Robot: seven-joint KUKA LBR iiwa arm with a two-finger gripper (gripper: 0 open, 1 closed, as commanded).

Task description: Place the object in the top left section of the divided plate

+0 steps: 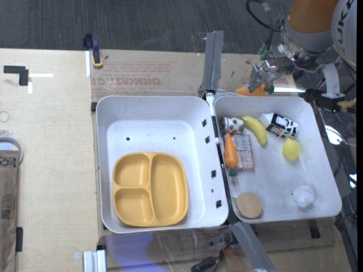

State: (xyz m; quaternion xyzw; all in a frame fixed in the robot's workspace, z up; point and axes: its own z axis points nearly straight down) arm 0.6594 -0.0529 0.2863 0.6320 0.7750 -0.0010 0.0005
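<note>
While the jaws (pixel 262 79) grip something orange past the right bin's (pixel 317 208) rim.

Arm enters at upper right, orange band topmost, grey wrist below it. Cables loop off the wrist's left side. Claw (pixel 262 79) hangs beneath the wrist, low and to its left, pointed downward. An orange piece sits right at the claw tips; whether it is pinched between them cannot be made out.
</note>
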